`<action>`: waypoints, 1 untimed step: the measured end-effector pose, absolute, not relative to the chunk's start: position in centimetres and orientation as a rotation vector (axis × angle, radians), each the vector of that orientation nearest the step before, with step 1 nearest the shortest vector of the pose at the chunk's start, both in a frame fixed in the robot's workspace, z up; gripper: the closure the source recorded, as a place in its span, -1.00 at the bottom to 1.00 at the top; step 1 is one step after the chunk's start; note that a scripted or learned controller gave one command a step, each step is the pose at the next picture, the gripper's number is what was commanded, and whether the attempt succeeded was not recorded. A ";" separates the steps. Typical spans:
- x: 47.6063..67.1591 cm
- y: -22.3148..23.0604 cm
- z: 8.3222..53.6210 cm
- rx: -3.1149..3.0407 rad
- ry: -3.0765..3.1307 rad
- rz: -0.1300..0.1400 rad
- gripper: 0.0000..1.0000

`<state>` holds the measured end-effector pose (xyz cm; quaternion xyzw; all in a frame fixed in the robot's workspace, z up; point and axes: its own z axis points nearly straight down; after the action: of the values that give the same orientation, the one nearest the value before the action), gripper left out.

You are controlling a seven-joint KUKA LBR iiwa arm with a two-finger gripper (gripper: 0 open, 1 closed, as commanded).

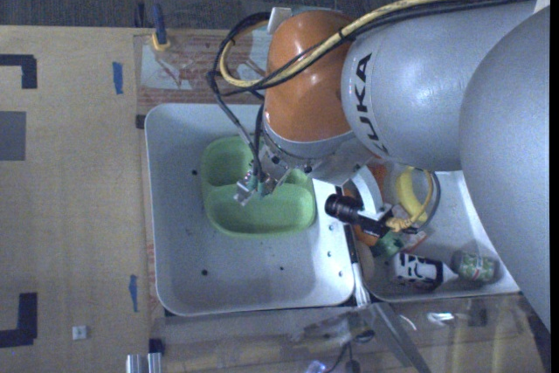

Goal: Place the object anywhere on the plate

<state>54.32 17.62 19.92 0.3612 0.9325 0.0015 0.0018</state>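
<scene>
A wooden bench (70, 188) was seen under two white bins. In the left bin (175, 258) a green plate (262, 221) was set, with the gripper (249, 188) held low over it. Whether the gripper was spread or closed could not be told. A black-and-white object (419, 269), possibly a bottle, was left in the right bin (441, 227).

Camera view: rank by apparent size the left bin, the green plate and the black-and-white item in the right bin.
1. left bin
2. green plate, partly hidden by the arm
3. black-and-white item
</scene>
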 end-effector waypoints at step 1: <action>51.1 13.6 9.3 1.813 2.547 0.027 1.00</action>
<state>51.06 13.59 9.29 0.5800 0.8145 0.0087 0.0077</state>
